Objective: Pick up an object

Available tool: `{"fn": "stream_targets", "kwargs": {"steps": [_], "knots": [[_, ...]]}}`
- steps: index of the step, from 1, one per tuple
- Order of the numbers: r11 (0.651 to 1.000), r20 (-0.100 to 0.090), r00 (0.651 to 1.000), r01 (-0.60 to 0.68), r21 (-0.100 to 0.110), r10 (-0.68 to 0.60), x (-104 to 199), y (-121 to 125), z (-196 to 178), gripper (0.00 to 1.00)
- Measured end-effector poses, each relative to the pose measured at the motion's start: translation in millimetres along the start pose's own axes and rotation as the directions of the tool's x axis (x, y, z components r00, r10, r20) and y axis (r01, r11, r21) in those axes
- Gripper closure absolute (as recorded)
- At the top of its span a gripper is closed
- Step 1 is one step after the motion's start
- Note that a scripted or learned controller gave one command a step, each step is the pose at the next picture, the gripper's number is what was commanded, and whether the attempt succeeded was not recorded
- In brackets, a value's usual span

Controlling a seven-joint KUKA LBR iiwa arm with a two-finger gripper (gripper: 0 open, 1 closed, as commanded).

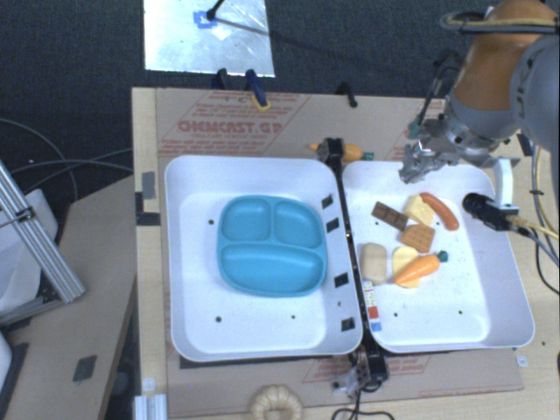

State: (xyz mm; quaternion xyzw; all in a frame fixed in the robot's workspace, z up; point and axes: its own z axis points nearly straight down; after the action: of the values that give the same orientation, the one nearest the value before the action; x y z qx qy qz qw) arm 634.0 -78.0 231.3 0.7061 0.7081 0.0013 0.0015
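Observation:
My gripper (415, 168) hangs over the back left corner of the right bin (490, 322), with nothing seen held in it. Just in front of it lies a cluster of toy food. A brown chocolate bar (389, 215), a yellow cheese wedge (420, 209) and a red sausage (440, 211) are nearest. Below them lie a square waffle cracker (418, 236), a beige bread piece (374, 261), a pale yellow piece (402, 257) and an orange carrot (418, 269). The sausage and cheese touch each other.
A blue divided plate (271, 245) lies in the middle of the left bin (188, 234). A black-clipped divider (346, 234) separates the bins. A small orange item (351, 153) sits behind the bins. A beige ring (278, 402) lies at the bench's front edge.

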Motion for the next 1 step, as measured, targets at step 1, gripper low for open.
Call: {"fn": "stream_targets", "kwargs": {"steps": [1], "knots": [[1.0,0.0,1.0,0.003,0.001,-0.003,14.9,0.4,-1.2,1.0]]}}
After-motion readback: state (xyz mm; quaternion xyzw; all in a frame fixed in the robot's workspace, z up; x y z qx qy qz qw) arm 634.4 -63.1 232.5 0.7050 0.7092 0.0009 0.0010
